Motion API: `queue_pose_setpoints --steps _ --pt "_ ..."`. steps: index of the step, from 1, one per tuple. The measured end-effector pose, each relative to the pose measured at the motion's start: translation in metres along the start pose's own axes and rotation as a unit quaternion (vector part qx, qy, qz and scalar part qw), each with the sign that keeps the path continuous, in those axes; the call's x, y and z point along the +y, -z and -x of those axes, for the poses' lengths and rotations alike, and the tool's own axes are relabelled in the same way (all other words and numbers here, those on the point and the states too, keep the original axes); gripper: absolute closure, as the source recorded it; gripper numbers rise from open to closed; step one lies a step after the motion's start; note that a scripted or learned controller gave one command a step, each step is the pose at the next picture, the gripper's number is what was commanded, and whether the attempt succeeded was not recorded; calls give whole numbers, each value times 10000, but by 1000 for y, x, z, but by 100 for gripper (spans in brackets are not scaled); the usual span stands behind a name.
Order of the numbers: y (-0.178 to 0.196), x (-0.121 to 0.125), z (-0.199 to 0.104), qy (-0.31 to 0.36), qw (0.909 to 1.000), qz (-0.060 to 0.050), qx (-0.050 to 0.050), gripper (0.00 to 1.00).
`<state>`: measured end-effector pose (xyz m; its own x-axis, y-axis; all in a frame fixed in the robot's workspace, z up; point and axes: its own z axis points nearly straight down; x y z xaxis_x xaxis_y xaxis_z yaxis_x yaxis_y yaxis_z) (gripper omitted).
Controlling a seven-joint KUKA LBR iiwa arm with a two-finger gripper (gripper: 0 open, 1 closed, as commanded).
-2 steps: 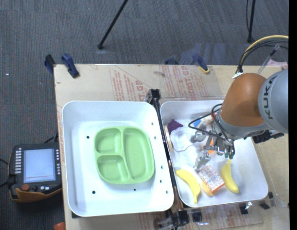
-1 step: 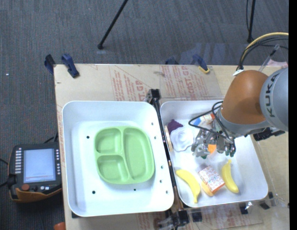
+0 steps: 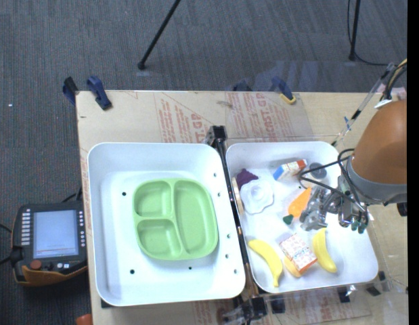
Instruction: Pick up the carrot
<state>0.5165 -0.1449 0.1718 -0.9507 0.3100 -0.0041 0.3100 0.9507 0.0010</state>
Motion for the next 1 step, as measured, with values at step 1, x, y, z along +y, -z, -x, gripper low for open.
queue_pose_setpoints --steps 1 --pt "-85 11 25 432 9991 6 24 100"
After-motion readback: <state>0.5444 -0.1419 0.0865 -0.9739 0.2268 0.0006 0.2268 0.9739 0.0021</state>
